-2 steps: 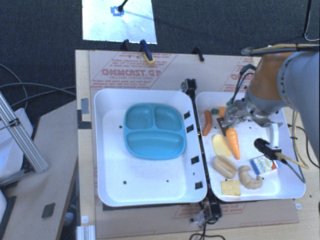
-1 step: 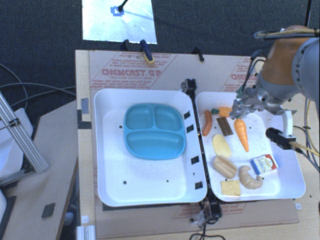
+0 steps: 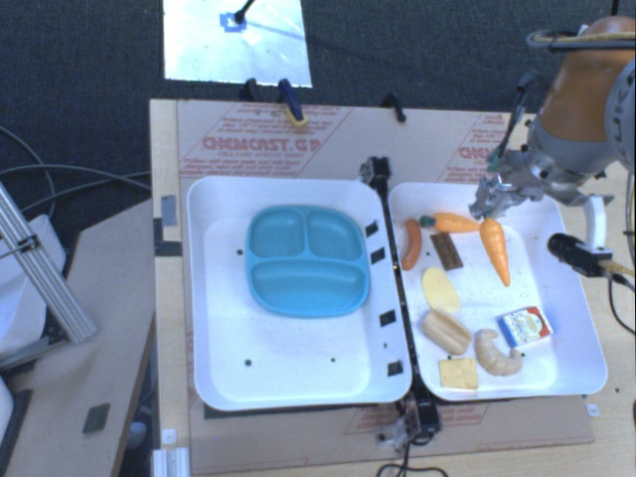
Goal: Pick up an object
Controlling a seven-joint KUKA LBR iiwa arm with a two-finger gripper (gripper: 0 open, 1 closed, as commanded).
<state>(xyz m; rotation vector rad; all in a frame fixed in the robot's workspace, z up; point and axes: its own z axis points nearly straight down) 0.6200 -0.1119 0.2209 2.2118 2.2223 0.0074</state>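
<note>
The right bin (image 3: 568,358) holds several toy foods. An orange carrot (image 3: 496,250) points toward the front, and a second carrot (image 3: 455,223) lies sideways at the bin's back. Near them are a red sausage (image 3: 411,243), a brown bar (image 3: 448,251), a pale yellow oval (image 3: 440,289), a bread roll (image 3: 446,331), a croissant-shaped piece (image 3: 497,353), a yellow cracker (image 3: 458,373) and a small carton (image 3: 524,327). My gripper (image 3: 494,201) hangs over the bin's back edge, just above the top ends of the two carrots. Nothing visibly hangs from it.
The left bin (image 3: 298,361) holds a blue divided plate (image 3: 305,261). A black ridge with clips (image 3: 390,266) separates the bins. A black part of the arm (image 3: 576,254) juts over the right bin's right side. A shiny sheet (image 3: 237,28) lies behind the bench.
</note>
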